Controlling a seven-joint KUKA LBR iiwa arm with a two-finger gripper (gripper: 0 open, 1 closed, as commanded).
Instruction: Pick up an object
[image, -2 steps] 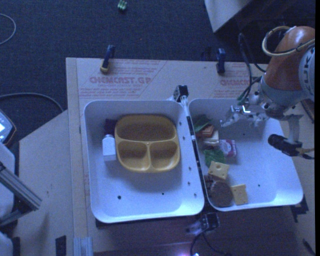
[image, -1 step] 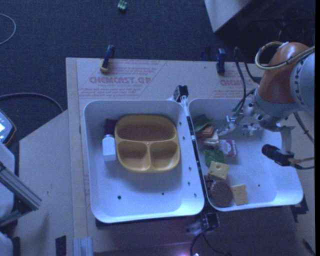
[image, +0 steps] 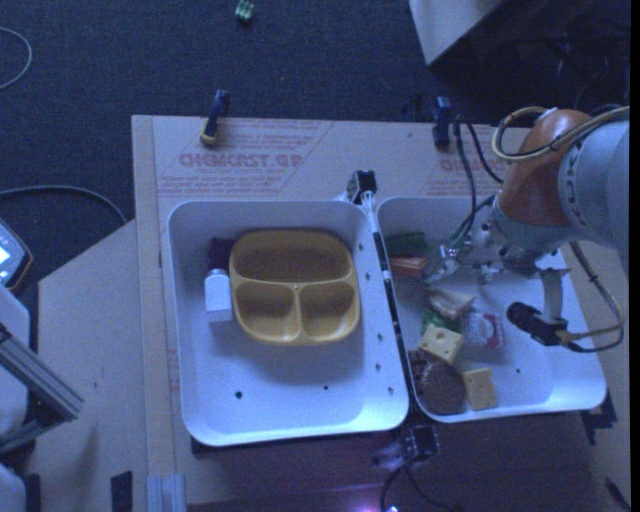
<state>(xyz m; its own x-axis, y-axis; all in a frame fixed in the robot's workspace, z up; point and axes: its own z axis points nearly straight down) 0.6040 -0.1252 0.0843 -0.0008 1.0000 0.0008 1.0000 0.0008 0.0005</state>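
My gripper (image: 446, 268) hangs low in the right bin (image: 575, 380), over its back-left part. Just beside the fingertips lie an orange piece (image: 408, 266) and a green piece (image: 405, 243). Below the gripper sits a pale crumpled thing (image: 452, 300). Toward the front of this bin are a yellow holed cheese wedge (image: 441, 343), a second yellow block (image: 480, 388), a brown round disc (image: 441, 387) and a clear wrapped item with red (image: 484, 329). Nothing shows between the fingers.
The left bin (image: 270, 400) holds a yellow sectioned plate (image: 294, 284), a small white bottle (image: 218, 294) and a dark thing (image: 221, 248) behind it. The divider rims between the bins run just left of the gripper. Clamps stand on the board's back edge.
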